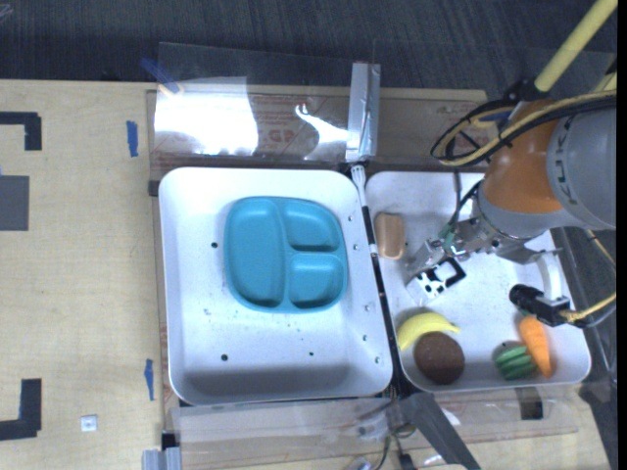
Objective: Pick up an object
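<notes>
Objects for picking lie in the right bin (573, 365): a tan cork-like cylinder (390, 234) sits near the bin's left wall at the upper end, a yellow banana (421, 324) lies lower down by the same wall, and a brown round ball (439, 356) touches the banana on its lower side. Toward the lower right corner a carrot (535, 346) rests with a green piece (512, 360) just beside it on the left. My tool (438, 267) hangs low over the middle of this bin, between the tan cylinder and the banana, apart from both. I cannot tell how it stands, since black and white parts blur together at its tip, and I see nothing gripped there. My arm (549, 174) comes in over the bin's upper right, its orange band above the wrist. The left bin (186, 292) carries a blue divided plate (285, 253) near its centre. Both bins rest on the tabletop (69, 262).
</notes>
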Tool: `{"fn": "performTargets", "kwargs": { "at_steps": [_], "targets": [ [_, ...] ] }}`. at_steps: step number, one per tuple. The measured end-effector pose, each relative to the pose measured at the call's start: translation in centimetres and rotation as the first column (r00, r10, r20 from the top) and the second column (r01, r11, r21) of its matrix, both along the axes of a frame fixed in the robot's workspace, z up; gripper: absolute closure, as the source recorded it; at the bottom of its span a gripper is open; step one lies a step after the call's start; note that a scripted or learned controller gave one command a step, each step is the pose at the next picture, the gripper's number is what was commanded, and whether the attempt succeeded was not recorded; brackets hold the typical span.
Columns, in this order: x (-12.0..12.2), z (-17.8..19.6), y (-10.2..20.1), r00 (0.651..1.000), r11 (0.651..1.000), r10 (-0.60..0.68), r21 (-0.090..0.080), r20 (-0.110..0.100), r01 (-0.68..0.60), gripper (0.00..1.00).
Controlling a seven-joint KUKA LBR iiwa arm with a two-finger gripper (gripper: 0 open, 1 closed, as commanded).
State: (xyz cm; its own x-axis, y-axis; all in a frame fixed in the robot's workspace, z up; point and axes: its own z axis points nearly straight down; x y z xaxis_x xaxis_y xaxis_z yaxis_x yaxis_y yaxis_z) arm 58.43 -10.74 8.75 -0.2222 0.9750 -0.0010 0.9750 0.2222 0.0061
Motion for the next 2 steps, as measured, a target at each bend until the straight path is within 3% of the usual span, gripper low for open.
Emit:
{"fn": "performTargets", "kwargs": {
  "at_steps": [1, 2],
  "targets": [
    [-3.8, 0.0, -1.1, 0.966, 0.966, -0.26, 0.001, -0.001, 0.26, 0.0],
    [-5.3, 0.0, 1.3, 0.954, 0.954, -0.3, 0.001, 0.001, 0.3, 0.0]
  ]
}}
